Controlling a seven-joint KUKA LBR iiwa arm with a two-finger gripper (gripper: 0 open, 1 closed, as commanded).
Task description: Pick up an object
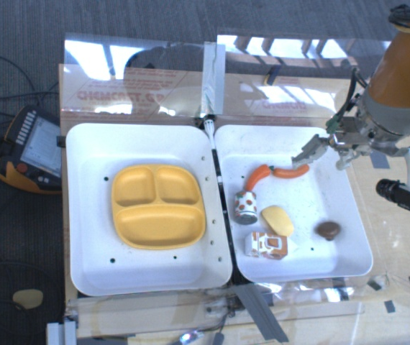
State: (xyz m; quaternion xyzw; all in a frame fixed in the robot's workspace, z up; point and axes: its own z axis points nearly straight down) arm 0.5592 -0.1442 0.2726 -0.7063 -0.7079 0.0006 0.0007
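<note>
In the right-hand bin point(349, 192), everything can be placed against the orange carrot-shaped piece point(273, 172), which lies across the upper middle of the bin floor, its darker orange end curving down to the left. Just below that curved end stands a small white cup with red dots point(246, 207), close to the bin's left wall. Below and slightly right of the carrot rests a pale yellow, rounded wedge like a lemon or bread piece point(278, 221), and just under that wedge sits a white and orange toy vehicle point(266, 245). Well below and to the right of the carrot lies a small dark brown round object point(327, 229), apart from the others.

The gripper point(332, 148) hangs above and to the right of the carrot, over the bin's upper right part. One grey finger point(310, 150) slants down to the left, its tip near the carrot's right end; whether it touches cannot be told. The jaws stand spread apart with nothing between them.

To the left of the carrot, past the divider, the left-hand bin point(83, 192) carries a yellow three-compartment plate point(158, 205) on its floor.
</note>
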